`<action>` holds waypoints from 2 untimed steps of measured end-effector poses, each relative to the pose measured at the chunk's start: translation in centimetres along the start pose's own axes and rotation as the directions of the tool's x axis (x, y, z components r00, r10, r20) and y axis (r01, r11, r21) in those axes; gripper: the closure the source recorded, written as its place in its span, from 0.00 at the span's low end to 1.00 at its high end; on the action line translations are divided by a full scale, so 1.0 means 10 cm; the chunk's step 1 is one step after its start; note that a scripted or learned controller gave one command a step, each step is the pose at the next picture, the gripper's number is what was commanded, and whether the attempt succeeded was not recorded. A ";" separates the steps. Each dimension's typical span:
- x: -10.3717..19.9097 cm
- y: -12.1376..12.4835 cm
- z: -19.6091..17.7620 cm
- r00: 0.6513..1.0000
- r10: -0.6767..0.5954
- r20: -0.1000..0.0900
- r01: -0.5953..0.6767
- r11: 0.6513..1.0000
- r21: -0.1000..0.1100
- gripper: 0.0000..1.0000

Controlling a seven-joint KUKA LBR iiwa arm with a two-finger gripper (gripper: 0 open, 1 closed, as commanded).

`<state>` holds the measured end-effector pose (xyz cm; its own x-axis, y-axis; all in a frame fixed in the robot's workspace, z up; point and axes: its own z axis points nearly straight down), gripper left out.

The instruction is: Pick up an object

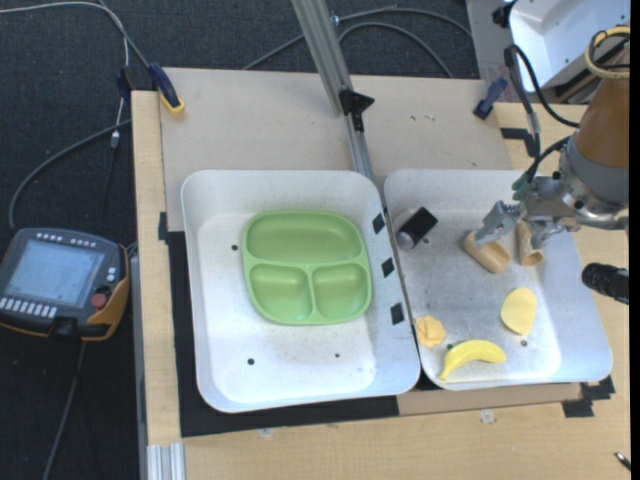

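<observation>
A tan wooden block (488, 254) lies in the right bin (590, 353), toward its twelve o'clock side, with a second tan piece (527, 245) just beside it at three o'clock. The gripper (510, 226) hangs over the pair, its fingers spread apart with one tip above each piece; whether either tip touches the wood is hard to tell, and nothing sits clamped between them. At six o'clock from the block lie a pale yellow slice (518, 311), a banana (472, 356) and a small yellow-orange lump (430, 330). A black cylinder (414, 227) rests at nine o'clock. The left bin (215, 368) holds a green divided plate (305, 266).
</observation>
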<state>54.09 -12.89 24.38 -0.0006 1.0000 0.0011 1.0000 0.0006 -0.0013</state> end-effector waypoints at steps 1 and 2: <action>0.00 0.02 0.62 1.000 0.001 -0.001 -0.001 1.000 0.004 0.00; -0.10 0.03 1.11 1.000 0.001 -0.001 -0.001 1.000 0.003 0.00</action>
<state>54.37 -13.85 13.27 0.0008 1.0000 0.0020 1.0000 -0.0008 -0.0044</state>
